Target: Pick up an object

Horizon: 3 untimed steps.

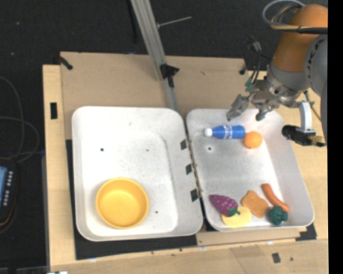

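The arm's upper part is cut off at the right edge of the view, and only the orange band and grey wrist are seen above the gripper [249, 109]. The gripper is seen with its two fingers spread wide, nothing between them, poised over the far edge of the right bin [285, 153]. Just below it, the blue bottle [225, 132] is found lying on its side, white cap pointing toward the left bin [85, 153]; it sits close under the gripper, apart from the fingers. An orange ball [252, 140] is seen just beside the bottle's base. At the near end of the right bin, a cluster is packed tight and partly overlapped: a purple piece [222, 202], a yellow piece [238, 218], a tan piece [254, 202], an orange-red carrot shape [272, 195] and something green [277, 215], their exact kinds hard to make out. A yellow bowl [122, 202] is noted in the left bin. The counter [103, 79] is crossed by a metal pole [151, 36].
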{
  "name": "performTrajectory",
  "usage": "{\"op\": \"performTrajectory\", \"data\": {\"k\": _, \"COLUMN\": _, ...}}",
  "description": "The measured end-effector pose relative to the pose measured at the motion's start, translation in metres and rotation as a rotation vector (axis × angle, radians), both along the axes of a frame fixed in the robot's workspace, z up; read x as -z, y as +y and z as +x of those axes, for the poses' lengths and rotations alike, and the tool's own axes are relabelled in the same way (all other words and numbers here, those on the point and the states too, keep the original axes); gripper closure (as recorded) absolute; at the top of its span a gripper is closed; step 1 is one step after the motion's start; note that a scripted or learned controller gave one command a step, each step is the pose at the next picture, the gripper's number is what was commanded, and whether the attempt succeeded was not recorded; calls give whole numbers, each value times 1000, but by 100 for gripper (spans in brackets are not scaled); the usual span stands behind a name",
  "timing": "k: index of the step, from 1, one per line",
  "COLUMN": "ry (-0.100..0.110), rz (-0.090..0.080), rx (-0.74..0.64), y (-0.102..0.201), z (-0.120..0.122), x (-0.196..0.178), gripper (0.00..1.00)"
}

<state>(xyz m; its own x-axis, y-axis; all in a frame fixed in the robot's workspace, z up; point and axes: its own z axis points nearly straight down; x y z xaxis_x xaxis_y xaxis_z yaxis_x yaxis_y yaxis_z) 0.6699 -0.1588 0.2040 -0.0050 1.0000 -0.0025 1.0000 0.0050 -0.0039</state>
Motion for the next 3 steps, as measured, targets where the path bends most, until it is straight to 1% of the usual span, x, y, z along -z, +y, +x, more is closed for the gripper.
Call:
{"op": "performTrajectory", "data": {"k": 1, "ry": 0, "rz": 0, "rx": 4, "y": -7, "z": 5, "x": 46, "gripper": 0}}
{"op": "performTrajectory", "data": {"k": 2, "ry": -10, "rz": 0, "rx": 4, "y": -8, "z": 7, "x": 90, "gripper": 0}}
{"op": "performTrajectory", "data": {"k": 3, "ry": -18, "rz": -3, "rx": 2, "y": -9, "z": 10, "x": 75, "gripper": 100}}
